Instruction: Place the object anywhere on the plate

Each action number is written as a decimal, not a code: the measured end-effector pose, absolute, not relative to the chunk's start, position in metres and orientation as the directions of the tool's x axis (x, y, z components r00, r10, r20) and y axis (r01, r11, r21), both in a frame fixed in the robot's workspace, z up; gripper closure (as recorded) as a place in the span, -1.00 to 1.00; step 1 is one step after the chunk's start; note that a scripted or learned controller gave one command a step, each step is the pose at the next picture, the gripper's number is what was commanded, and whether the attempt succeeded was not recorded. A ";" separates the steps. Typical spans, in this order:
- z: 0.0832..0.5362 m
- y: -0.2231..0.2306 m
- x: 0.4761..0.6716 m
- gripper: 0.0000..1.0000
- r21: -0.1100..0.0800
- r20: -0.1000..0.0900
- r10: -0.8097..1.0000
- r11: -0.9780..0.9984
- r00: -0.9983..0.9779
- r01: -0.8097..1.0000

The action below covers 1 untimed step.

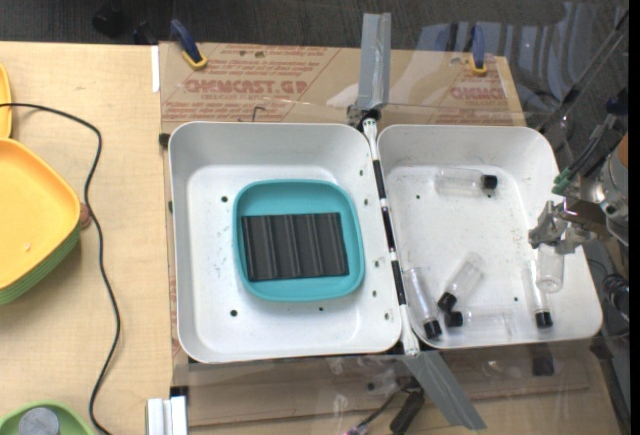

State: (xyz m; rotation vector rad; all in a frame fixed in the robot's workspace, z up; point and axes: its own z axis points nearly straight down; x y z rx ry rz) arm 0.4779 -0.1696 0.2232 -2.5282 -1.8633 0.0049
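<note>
Clear vial lies just below the gripper, whose state I cannot tell.

A single fixed camera looks down at a slant on the two white bins, taking in both from moderately far.

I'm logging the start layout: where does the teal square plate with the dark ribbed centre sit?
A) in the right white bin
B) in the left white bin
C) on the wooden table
B: the teal square plate with the dark ribbed centre lies flat inside the left white bin, apart from the clear plastic vials in the right white bin.
</note>
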 end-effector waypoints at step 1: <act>0.223 -0.170 0.478 -1.00 -0.002 -0.002 0.955 -0.296 0.296 0.955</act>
